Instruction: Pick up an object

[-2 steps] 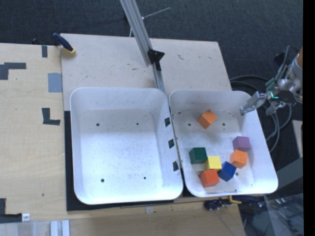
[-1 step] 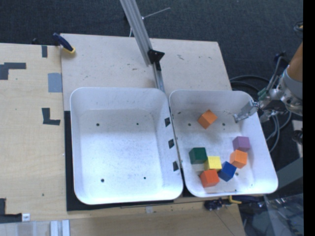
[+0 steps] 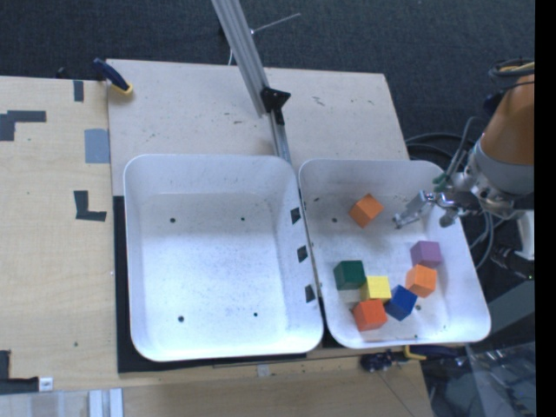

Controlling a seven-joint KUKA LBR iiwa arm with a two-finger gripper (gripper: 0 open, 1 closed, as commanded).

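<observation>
Inside right bin (image 3: 460, 315) — 7 matte cubes (image 3: 349, 274); metal fingers (image 3: 408, 217) above.

From my station I look down on a pale wooden tabletop (image 3: 208, 111) set against dark carpeted floor (image 3: 365, 16), with a second light panel (image 3: 43, 233) on the left marked by strips of dark and grey tape (image 3: 95, 146). A slanted aluminium rail (image 3: 243, 46) crosses from the top toward the middle, a blue-and-yellow clamp (image 3: 113, 76) grips the board's far left corner, and black cables (image 3: 434, 142) trail off the right side.
</observation>
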